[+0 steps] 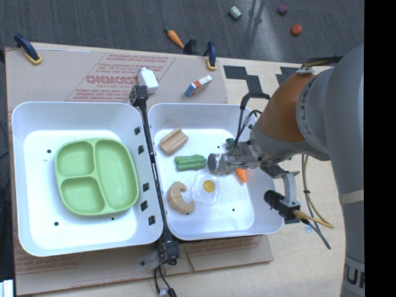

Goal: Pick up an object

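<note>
Left of the right bin [185, 113] sits a green divided plate [96, 176]. Inside that bin lie a bread roll [174, 140], croissant [180, 198], green pod [189, 162], fried egg [206, 189] and carrot [241, 175]. The gripper [220, 163] hangs beside the pod; its opening cannot be judged. Centre squarely over the pod before closing.

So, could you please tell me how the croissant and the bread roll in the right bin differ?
The croissant is curved like a crescent; the bread roll is a straight oblong. The croissant lies near the bin's front edge, beside the fried egg; the bread roll lies nearer the back, above the green vegetable. Both are tan toy baked goods in the right bin.
</note>
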You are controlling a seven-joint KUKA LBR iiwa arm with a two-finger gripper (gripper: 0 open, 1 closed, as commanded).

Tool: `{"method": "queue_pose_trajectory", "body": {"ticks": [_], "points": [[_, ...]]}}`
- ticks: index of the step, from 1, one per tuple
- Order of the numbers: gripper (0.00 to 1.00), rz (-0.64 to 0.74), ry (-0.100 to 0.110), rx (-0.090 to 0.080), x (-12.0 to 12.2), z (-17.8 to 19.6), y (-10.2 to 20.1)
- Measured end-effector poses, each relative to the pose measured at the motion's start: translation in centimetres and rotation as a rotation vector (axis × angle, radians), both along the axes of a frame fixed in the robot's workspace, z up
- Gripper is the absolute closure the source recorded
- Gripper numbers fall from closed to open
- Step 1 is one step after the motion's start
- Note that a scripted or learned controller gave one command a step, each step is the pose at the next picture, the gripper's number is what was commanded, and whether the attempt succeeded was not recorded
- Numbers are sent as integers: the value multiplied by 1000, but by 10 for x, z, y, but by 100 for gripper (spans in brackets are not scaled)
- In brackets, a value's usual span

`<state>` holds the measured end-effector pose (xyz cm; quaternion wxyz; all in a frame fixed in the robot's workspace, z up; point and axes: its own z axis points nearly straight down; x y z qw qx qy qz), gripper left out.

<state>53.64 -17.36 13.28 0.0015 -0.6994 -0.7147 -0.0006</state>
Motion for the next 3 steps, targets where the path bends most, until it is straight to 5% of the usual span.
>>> {"method": "queue_pose_trajectory", "body": {"ticks": [3], "points": [[100, 14, -5, -2, 2, 30, 0]]}}
